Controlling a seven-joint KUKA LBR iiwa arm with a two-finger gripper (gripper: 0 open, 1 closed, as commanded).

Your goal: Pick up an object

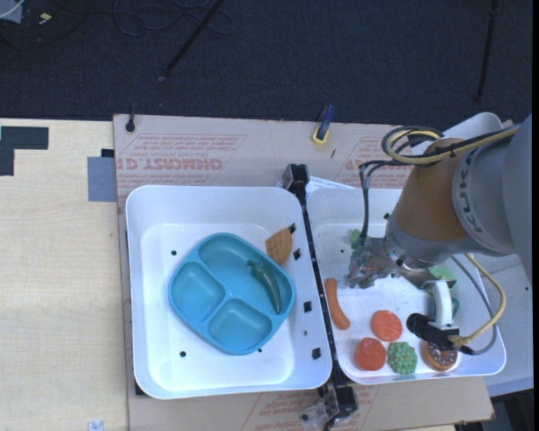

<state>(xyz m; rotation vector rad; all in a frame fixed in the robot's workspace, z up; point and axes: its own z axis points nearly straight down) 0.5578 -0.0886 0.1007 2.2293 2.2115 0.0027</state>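
Right bin [364, 206]: end effector [364, 272], grip unclear, near sausage [337, 303], 2 tomatoes [385, 324].

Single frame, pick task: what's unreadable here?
- Tool, camera view: small, dark, under the wrist; open or shut unreadable.
- Green item beside it: mostly hidden by the tool; identity unclear.
- Right bin: far right part covered by the arm.
- Item lying in the blue plate: too small to identify.

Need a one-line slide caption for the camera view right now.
Gripper low in right bin near hot dog; blue divided plate in left bin.
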